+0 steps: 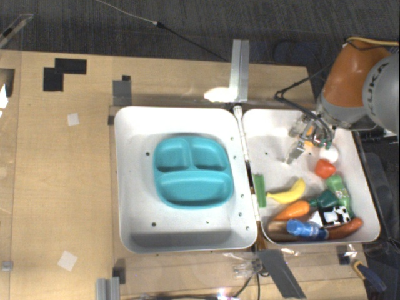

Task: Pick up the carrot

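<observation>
Camera view. The bench (56,186) bears two white bins side by side. The left bin (134,230) contains a teal tray (189,170) with three compartments, lying flat near the bin's centre.

The right bin (269,136) contains a cluster of items along its right and near sides. The carrot (292,210) lies in the near part of this bin, tilted, with its thick end toward the right. The banana (287,193) lies just beyond the carrot, touching or nearly touching it. A green block (260,190) stands against the bin's left wall, beside the banana. A blue bottle (306,230) lies just in front of the carrot. A red sausage (344,228) lies at the near right corner. A green bottle (336,192) and a black-and-white tag (335,215) sit to the right of the carrot. A red tomato (324,168) sits beyond the green bottle.

The arm (359,83) enters from the right. The gripper (304,140) hangs over the far part of the right bin, well apart from the carrot. Nothing is visible between its fingers; their spread cannot be determined.
</observation>
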You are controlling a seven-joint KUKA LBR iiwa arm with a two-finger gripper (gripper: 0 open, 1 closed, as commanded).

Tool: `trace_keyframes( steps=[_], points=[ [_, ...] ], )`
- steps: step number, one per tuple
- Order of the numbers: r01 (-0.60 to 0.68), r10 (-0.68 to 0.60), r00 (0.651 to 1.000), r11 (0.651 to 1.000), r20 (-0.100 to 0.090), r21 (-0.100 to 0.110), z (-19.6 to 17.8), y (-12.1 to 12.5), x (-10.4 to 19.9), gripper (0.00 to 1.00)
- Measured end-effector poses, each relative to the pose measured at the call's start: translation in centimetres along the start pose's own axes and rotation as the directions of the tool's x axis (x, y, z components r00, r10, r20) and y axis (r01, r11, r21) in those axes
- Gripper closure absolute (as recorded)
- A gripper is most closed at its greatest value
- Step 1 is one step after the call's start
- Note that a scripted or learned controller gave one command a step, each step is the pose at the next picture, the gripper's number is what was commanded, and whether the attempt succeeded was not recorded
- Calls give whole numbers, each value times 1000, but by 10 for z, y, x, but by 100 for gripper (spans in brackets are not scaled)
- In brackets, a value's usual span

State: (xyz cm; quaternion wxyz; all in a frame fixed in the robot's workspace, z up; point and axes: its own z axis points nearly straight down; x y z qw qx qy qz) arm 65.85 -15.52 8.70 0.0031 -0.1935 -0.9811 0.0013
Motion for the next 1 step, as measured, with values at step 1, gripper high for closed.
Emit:
trace_keyframes(
  steps=[1],
  points=[
    [6,-6,1000,1000,24,-7,-16,4,-5,100]
  ],
)
